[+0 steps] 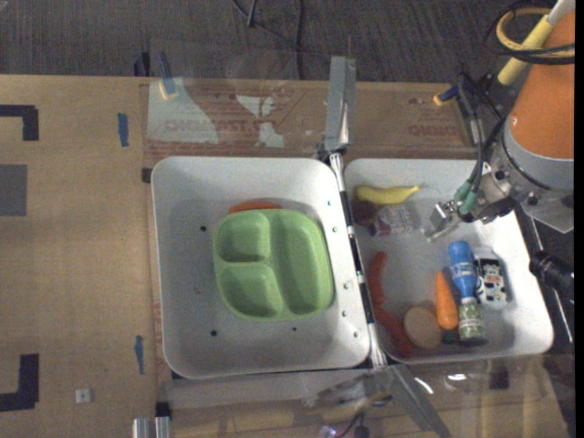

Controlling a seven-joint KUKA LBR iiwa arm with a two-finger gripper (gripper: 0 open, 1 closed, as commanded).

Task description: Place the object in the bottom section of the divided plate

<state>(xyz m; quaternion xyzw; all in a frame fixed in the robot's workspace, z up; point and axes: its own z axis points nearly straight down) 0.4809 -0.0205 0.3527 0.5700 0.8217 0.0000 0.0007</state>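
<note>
Pincer (444, 219) over right bin (538, 327), grip state unclear, green divided plate (272, 265) in left bin (182, 245), long axis left-right.

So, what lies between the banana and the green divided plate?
In the camera view, between the banana and the green divided plate run the two bins' adjoining rims; the rest is bare white bin floor.
</note>
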